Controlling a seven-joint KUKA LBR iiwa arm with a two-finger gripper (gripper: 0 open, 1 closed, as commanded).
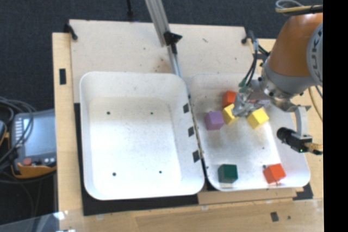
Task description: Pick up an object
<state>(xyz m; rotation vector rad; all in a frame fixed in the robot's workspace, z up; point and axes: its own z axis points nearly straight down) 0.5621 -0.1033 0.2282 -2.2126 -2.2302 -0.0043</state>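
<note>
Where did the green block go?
The green block sits in the right bin, near its front edge, left of the orange block and close to the divider between bins.

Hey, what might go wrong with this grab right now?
The gripper sits in a tight cluster: purple block, two yellow blocks and an orange block. It might nudge neighbours or pinch two together. A corner-only grip on a tilted yellow block may slip.
</note>
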